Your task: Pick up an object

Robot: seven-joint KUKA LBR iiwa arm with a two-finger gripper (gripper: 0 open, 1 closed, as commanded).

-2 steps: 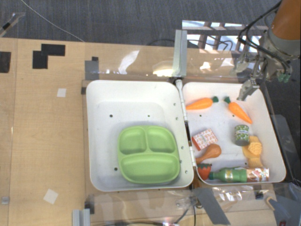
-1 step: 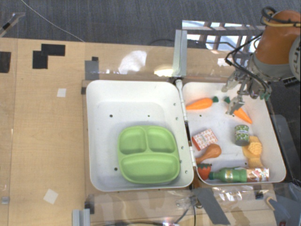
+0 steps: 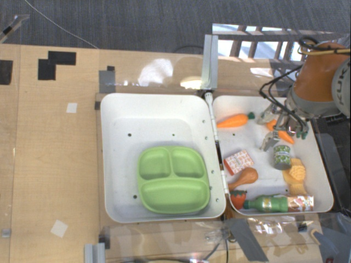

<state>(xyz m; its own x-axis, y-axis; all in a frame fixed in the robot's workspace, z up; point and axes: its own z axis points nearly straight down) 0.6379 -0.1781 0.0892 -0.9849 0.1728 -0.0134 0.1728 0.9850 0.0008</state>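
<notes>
Carrot (image 3: 232,121) lay in the right bin (image 3: 324,190) — untouched. My tool (image 3: 281,135) hung over another orange piece (image 3: 286,136); I couldn't tell its state.

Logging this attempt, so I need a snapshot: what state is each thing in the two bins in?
Green divided plate: flat, in left bin.
Orange toy carrot: lying in right bin.
Green plastic bottle: on its side, near front wall.
Small green can: upright.
Red-and-white box: lying flat.
Toy drumstick: lying.
Gripper: low over right bin.
</notes>
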